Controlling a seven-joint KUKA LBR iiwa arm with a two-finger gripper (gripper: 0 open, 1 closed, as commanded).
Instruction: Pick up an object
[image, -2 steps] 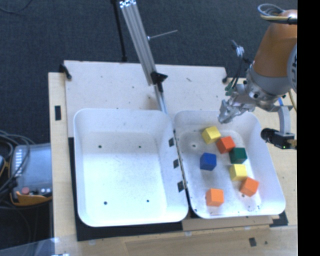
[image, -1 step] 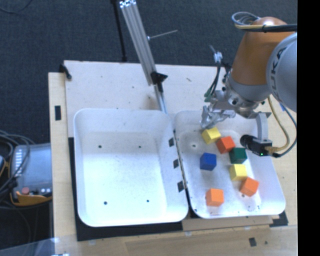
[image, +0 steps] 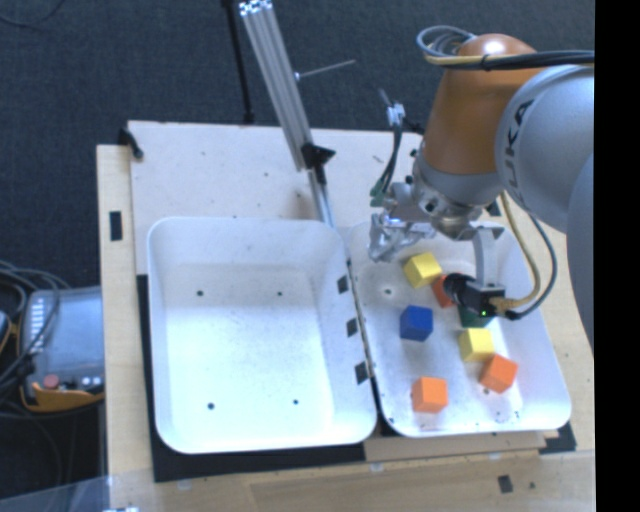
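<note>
My gripper (image: 385, 241) hangs over the far left corner of the right bin (image: 540, 400), below the grey arm and its orange band. Just to its right and nearer lies a yellow cube (image: 422, 268). A blue cube (image: 416, 323) sits nearer the front, in the bin's left half. A second yellow cube (image: 476, 343), an orange cube (image: 498, 373) and another orange cube (image: 430, 393) lie toward the front. A red-orange piece (image: 441, 291) and a green piece (image: 470, 316) are partly hidden by a black cable fitting.
The left bin (image: 250, 330) stands beside the right one, their rims meeting at a divider with black clips (image: 355, 325). A slanted metal rail (image: 285, 90) rises behind the bins. Cables hang from the wrist over the right bin's middle.
</note>
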